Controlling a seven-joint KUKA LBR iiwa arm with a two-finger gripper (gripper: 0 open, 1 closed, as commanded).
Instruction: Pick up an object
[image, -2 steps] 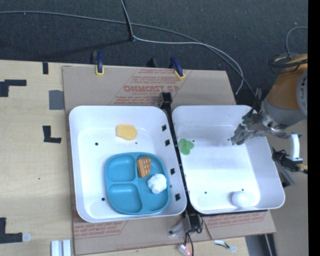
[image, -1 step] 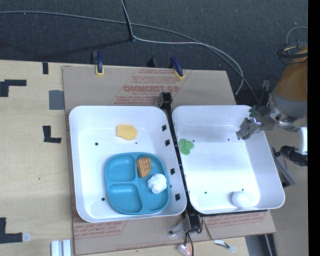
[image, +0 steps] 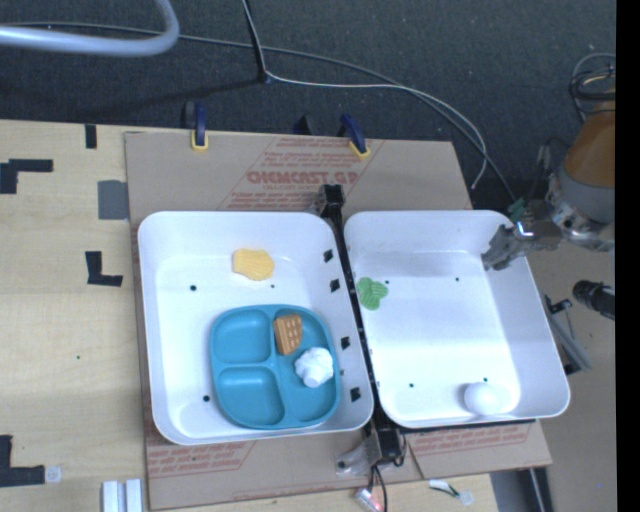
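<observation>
While the pincer (image: 503, 248) hangs over the right bin's (image: 520, 330) far right rim, finger state cannot be told and nothing is seen held. Candidates: green object (image: 372, 293) at that bin's left wall, white ball (image: 487, 397) near its front. Judgement: pick not yet begun; approach, grasp, lift remain.

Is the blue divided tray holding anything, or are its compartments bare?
Holding things. The blue tray in the left bin carries a brown waffle-like piece and a white lump.
</observation>
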